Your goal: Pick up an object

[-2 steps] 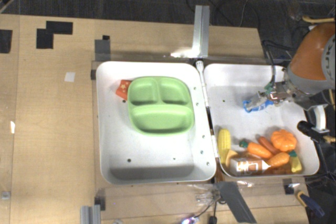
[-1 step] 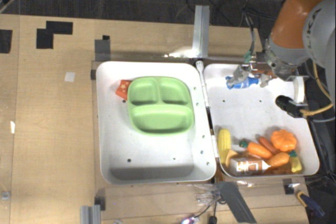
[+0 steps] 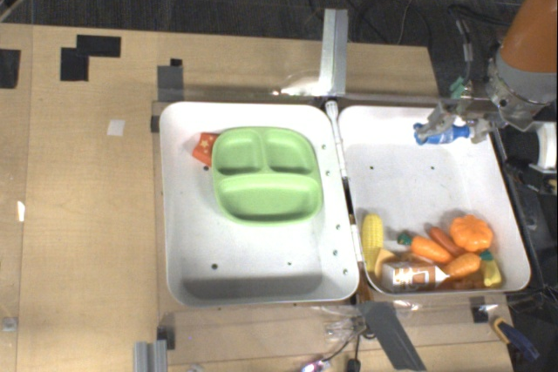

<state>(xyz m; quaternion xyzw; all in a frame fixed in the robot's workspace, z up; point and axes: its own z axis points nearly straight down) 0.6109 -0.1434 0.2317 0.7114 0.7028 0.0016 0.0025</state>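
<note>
On a pale wooden bench backed by dark carpet and trailing cables, two shallow white bins sit side by side under a fixed overhead camera, the left bin (image 3: 183,213) and the right bin (image 3: 418,196) split by a metal post. The gripper (image 3: 446,131) of the grey arm with its orange band hovers at the right bin's upper edge, at about one o'clock of that bin; the pictures do not settle how it is set or whether it carries anything, though a small blue item (image 3: 433,133) shows right at its tip. Nothing can be read as firmly held. Outward from the claw, the pickable objects lie well apart from it, down toward five and six o'clock, heaped in the bin's near right corner: a yellow corn cob (image 3: 372,235) standing roughly upright along the bin's left wall, a brown bottle (image 3: 417,276) lying on its side with its long axis running nine to three, orange carrots (image 3: 433,250) slanted across it, and a small orange pumpkin (image 3: 472,232) at the pile's upper right. The items touch and overlap. Across the divider at nine o'clock, a green sectioned tray (image 3: 266,174) rests in the left bin, a red-orange packet (image 3: 204,149) poking out from beneath its upper left. As a judgement, the pile is the nearest target.
</note>
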